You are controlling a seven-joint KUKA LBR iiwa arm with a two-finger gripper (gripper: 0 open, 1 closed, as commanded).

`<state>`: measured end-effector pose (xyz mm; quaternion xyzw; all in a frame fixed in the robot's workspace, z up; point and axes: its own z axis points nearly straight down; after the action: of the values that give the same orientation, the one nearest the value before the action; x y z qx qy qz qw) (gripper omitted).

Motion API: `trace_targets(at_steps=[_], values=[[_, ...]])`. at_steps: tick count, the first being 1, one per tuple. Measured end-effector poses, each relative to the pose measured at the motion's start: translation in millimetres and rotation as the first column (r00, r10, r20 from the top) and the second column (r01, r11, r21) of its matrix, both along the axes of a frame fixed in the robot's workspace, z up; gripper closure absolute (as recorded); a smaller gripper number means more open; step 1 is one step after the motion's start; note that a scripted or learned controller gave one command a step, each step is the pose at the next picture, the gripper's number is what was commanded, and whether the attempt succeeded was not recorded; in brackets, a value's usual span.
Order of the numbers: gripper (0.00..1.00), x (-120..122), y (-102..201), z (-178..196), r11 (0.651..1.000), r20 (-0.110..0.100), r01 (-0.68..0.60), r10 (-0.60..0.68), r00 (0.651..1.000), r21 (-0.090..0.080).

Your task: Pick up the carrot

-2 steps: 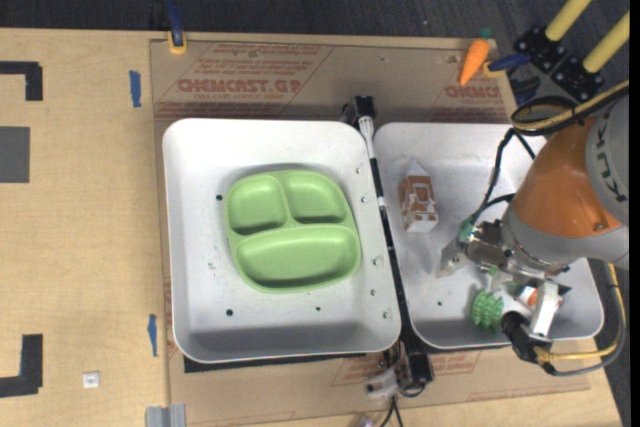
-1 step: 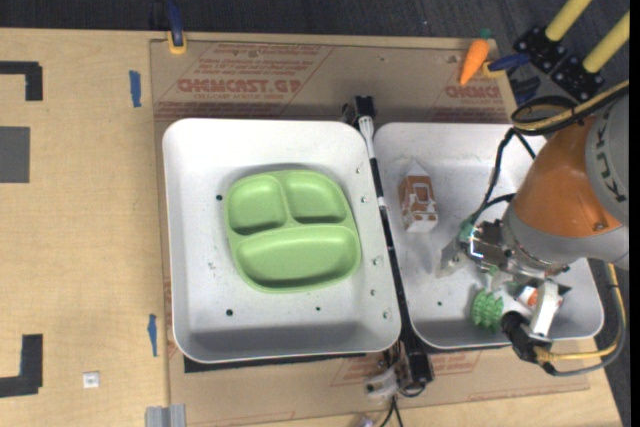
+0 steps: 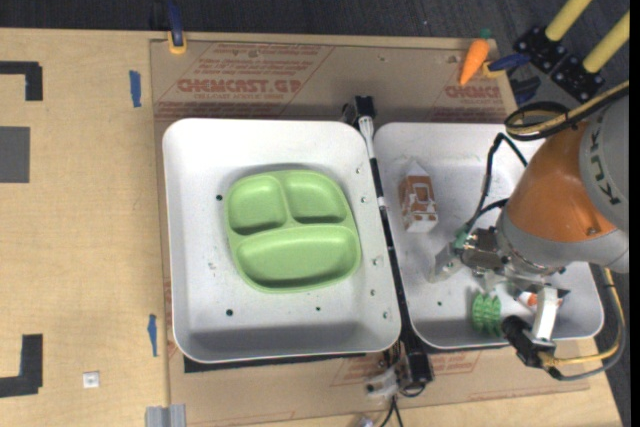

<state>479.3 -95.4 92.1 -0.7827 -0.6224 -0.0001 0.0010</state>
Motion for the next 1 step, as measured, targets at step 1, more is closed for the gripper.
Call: trace_targets(at_steps=[1], values=[[0.00,5.7,-8.9,-1.5,0.968,0.017,-0.252,0.252,0.968,-0.006]])
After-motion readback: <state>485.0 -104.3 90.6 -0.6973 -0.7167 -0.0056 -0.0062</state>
